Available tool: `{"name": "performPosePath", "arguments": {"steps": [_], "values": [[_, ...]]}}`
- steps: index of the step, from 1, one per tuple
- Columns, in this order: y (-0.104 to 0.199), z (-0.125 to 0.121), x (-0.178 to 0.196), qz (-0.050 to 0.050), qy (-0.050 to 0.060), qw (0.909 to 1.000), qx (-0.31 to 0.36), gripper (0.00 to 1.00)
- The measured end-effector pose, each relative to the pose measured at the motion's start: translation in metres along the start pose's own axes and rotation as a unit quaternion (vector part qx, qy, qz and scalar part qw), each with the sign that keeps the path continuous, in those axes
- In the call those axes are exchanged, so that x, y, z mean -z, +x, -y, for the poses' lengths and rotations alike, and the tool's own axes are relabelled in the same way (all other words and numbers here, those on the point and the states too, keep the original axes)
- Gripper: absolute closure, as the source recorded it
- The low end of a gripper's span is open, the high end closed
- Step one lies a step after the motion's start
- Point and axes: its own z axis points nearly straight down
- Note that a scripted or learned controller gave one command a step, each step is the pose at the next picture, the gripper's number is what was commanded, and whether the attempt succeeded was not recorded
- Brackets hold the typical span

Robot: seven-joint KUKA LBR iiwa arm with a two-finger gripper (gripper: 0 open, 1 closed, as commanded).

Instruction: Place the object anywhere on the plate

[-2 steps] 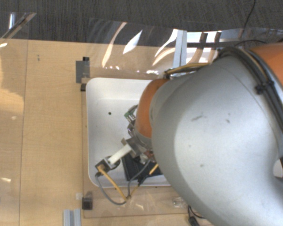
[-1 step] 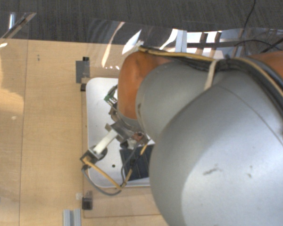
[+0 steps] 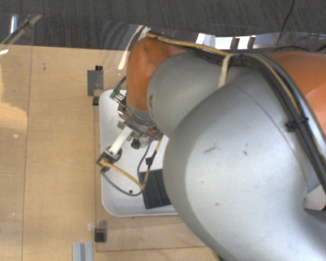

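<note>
the grey arm [image 3: 244, 145] bulks across the view because it reaches in low over the bins, so the plate and the object to be placed are hidden behind it and i cannot tell where they lie. under the gripper [image 3: 131, 125], the white bin [image 3: 110, 145] sits on the wooden surface [image 3: 49, 145]. whether the gripper is wide, narrow or holding anything, i cannot tell.
</note>
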Motion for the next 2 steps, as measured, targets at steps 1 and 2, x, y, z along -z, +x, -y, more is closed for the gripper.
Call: {"name": "performPosePath", "arguments": {"steps": [1, 2], "values": [[0.034, -0.046, 0.074, -0.002, -0.001, 0.9949, 0.101, 1.0], [0.056, -0.073, 0.181, -0.003, -0.001, 1.0, 0.006, 1.0]]}}
